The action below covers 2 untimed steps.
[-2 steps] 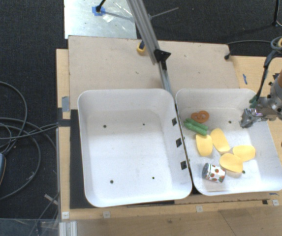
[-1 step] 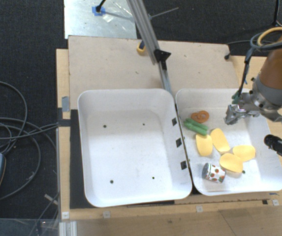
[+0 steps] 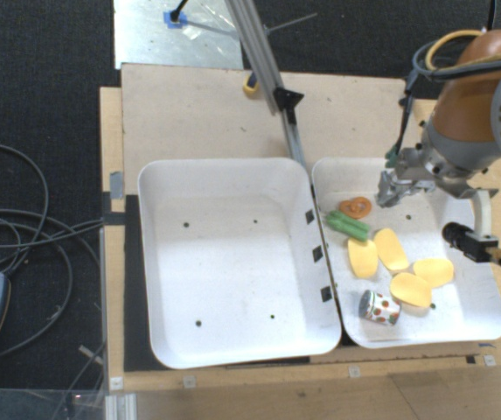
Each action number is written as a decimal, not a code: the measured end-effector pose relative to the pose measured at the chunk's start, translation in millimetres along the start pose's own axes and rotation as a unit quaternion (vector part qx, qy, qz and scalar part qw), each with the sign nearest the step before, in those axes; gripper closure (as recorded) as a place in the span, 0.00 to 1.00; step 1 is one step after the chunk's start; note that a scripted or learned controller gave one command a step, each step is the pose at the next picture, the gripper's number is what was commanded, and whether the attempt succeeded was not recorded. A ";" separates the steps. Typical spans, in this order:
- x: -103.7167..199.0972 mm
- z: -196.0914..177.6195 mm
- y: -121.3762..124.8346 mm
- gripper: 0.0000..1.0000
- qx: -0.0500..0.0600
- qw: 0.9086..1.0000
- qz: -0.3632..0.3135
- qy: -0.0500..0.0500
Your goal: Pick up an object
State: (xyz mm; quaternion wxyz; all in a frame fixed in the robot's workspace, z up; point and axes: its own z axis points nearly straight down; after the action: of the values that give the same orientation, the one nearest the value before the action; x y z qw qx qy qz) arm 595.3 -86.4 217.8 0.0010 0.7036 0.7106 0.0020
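The arm is reaching over the right bin, with the left bin lying beside it. The gripper is hanging above that bin's far side; its jaw state cannot be told. 4 yellow pieces, a green pod, an orange slice and a patterned cup are lying in the right bin.

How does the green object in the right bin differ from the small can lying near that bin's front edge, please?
The green object is long, thin and plain green; the can is short, stubby and white with red and dark markings. The green object lies at the yellow pieces' far side, by the orange piece; the can lies at their near side. Both rest in the right bin, apart from the hand.
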 end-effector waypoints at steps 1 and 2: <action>57.5 -11.5 22.2 1.00 0.000 1.000 -0.001 0.000; 98.8 -17.6 40.0 1.00 0.000 1.000 0.000 0.000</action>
State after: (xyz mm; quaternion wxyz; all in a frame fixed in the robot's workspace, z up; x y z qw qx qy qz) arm 634.2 12.8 235.7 0.0008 0.7037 0.7105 0.0021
